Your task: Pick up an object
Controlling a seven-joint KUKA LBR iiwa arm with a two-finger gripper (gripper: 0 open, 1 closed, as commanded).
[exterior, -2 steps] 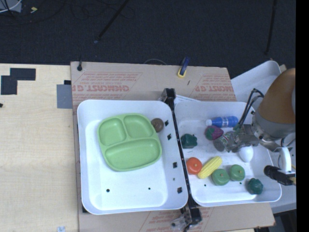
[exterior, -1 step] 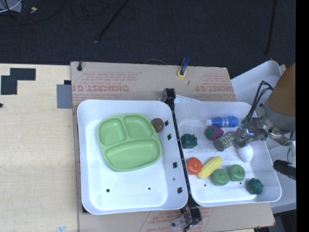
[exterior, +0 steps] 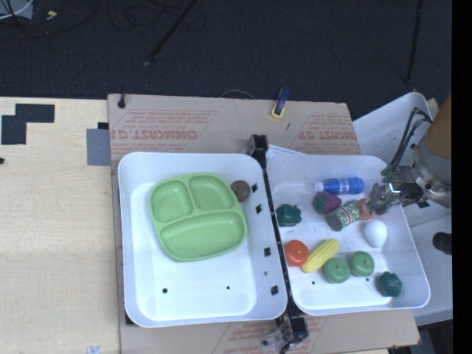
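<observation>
**A:** What sits in the left bin (exterior: 147, 286)?

**B:** A smooth green plastic plate (exterior: 198, 216) with three compartments, lying flat. A small brown ball (exterior: 240, 190) touches its upper right corner.

**A:** And the right bin (exterior: 413, 286)?

**B:** Toy food, mostly glossy plastic. A blue bottle (exterior: 343, 186) lies on its side near the top, a purple lump (exterior: 327, 203) just below it. A small can (exterior: 345, 214) with a printed label lies tilted beside that. There's a white egg (exterior: 376, 234), a round red tomato (exterior: 296, 252) touching a bumpy yellow corn cob (exterior: 321, 255), two green discs (exterior: 349, 267), and two dark green knobbly pieces (exterior: 288, 214), one by the divider, one in the lower right corner.

**A:** The gripper (exterior: 383, 196)?

**B:** It's at the bin's right side, metal tips right against the can's end. Whether the can is pinched between the fingers, or how far apart they are, I can't tell.
</observation>
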